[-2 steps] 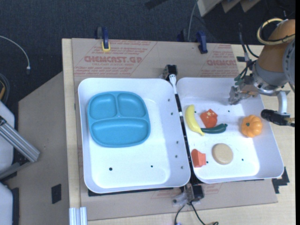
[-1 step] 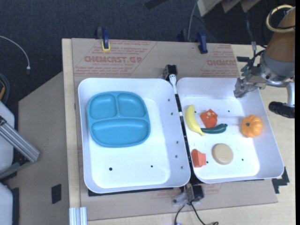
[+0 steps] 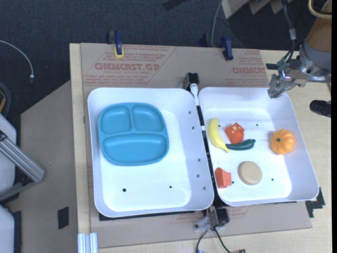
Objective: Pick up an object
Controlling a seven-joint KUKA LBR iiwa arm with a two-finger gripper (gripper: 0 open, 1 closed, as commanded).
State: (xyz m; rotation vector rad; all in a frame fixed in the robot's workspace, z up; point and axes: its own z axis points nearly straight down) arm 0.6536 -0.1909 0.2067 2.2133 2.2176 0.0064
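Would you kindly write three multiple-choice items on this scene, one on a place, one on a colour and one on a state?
1. Where does the blue tray lie?
A. in the left bin
B. in the right bin
C. on the bare bench

2. What colour is the pumpkin?
A. green
B. orange
C. blue

3. How does the hand stand to the toys?
A. it grips the banana
B. it presses on the pumpkin
C. it is over the right bin's far corner, apart from them all

Answers: 1 A, the tray sits inside the left bin's white walls. 2 B, the pumpkin by the right wall is plainly orange. 3 C, the hand is at the far right corner, while the banana and pumpkin lie nearer the middle, untouched.
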